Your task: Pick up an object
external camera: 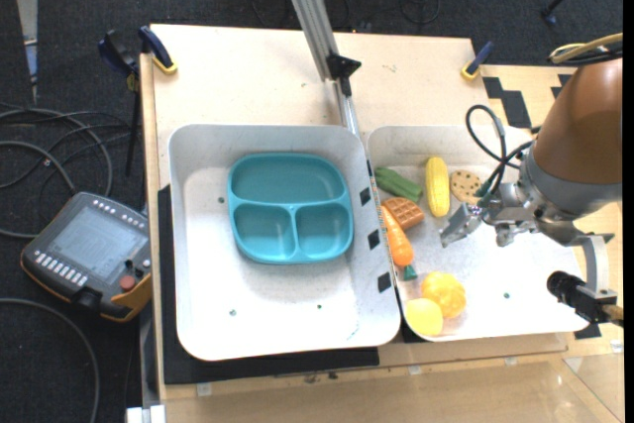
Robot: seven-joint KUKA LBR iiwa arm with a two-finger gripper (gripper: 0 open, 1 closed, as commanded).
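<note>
Camera view: tool (466,225) hangs over right bin (515,297).

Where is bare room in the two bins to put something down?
Left bin: free floor in front of the teal tray and along its left side. Right bin: open floor between the yellow toys and the arm. Crowded: its left side, with carrot, waffle, corn and cookie.

**Bench and what sits on it**

A pale wooden bench (258,74) carries two shallow white bins side by side; the left bin (198,312) touches the right bin (525,302) along their shared edge; yellow clamps (163,64) grip the bench's far corners.
</note>
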